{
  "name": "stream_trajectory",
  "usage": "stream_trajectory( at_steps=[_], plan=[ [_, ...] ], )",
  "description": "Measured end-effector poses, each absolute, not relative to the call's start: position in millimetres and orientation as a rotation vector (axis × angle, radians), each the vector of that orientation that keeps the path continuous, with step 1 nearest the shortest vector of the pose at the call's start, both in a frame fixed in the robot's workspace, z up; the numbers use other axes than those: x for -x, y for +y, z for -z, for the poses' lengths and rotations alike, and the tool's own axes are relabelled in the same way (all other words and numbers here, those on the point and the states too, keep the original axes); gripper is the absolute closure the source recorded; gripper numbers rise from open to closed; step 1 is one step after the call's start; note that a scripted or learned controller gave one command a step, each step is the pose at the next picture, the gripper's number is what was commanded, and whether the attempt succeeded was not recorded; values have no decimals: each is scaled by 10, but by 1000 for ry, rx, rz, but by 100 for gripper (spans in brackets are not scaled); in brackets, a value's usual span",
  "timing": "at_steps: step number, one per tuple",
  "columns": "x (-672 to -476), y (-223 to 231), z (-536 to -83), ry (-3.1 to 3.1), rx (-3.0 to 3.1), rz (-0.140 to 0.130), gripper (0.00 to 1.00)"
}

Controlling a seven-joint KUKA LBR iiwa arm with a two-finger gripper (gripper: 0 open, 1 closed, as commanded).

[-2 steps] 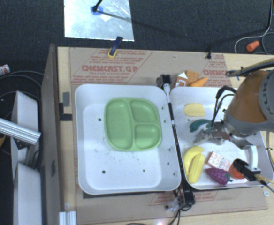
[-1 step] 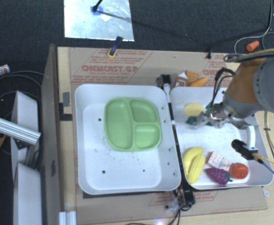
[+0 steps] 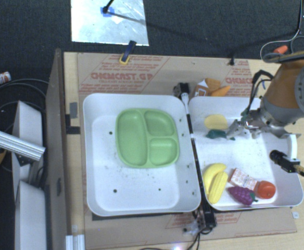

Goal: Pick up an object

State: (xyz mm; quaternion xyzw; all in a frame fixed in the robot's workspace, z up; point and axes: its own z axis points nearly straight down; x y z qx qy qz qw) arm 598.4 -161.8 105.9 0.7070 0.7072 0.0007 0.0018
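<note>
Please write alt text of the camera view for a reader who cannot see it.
A grey robot arm reaches from the right into the right bin, its gripper low beside a small teal object and a yellow one. A banana, grapes and a tomato lie nearer; the left bin holds a green divided plate.

This looks like a robotics lab, not a home. The pincer [image 3: 239, 127] hangs over a worktop [image 3: 141, 69] lined with printed cardboard, carrying two shallow white bins [image 3: 102, 191]. Left of the pincer sits a green divided plate [image 3: 146, 138]; just beside and below it lie toy plastic foods [image 3: 230, 184]. Far left of the pincer, loose black cables [image 3: 6, 100] trail over dark carpet [image 3: 22, 25], and a foil sheet [image 3: 109, 14] is taped down.
</note>
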Motion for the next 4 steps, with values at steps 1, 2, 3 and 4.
stream_trajectory(
  at_steps=[1,2,3,4],
  plan=[
    [-6469,-765,-1201,2232,-2203,-8,0],
    [-6375,-1299,-835,2218,-2223,1,0],
    [-6707,-1219,-859,2224,-2212,-6,0],
    [-6724,-1224,-1004,2222,-2205,-12,100]
  ],
)
